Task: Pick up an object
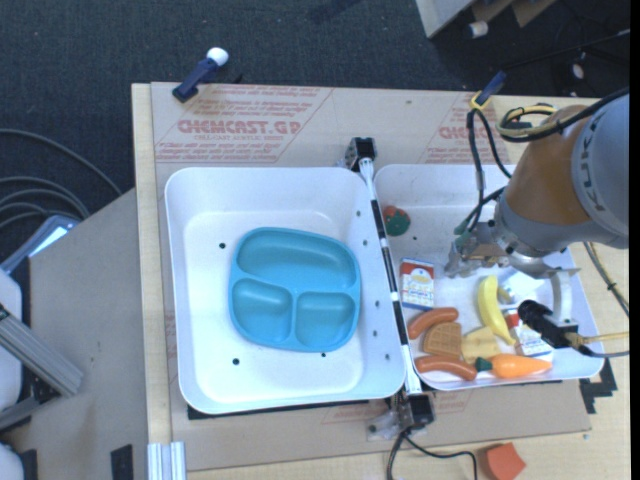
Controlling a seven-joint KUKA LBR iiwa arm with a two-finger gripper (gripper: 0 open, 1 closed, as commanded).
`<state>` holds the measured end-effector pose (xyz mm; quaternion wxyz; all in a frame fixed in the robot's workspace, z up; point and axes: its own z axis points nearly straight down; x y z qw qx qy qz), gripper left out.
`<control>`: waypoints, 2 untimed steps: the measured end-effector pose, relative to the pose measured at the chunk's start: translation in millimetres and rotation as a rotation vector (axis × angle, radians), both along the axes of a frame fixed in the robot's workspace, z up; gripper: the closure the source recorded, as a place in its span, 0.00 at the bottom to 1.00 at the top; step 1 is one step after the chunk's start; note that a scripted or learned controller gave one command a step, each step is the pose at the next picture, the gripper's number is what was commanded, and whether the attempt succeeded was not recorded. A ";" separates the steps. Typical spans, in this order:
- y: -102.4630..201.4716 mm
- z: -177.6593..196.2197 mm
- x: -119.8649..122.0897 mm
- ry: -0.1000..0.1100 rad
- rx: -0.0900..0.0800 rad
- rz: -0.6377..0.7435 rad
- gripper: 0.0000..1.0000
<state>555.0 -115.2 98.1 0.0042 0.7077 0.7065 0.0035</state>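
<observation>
The right bin (430,190) holds several toy foods. A green and red piece (397,220) lies near its back left. A small white and red carton (417,284) sits by the divider. In front of it are a sausage (432,320), a brown toast slice (443,341) and a second sausage (446,368). A banana (490,308) and a carrot (520,366) lie toward the front right. My gripper (465,258) hangs over the middle of this bin, just right of the carton and behind the banana. Nothing visible is held.
The left bin (200,218) contains a blue divided plate (295,288). A blue and white handle-like tool (200,75) lies on the bench at the back left. Cables (480,148) run behind the arm, and an orange block (503,460) sits in front of the bench.
</observation>
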 end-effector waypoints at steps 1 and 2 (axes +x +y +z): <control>0.0 0.0 -0.1 0.000 0.000 0.000 0.00; -23.5 -13.7 25.2 0.011 0.001 0.001 0.00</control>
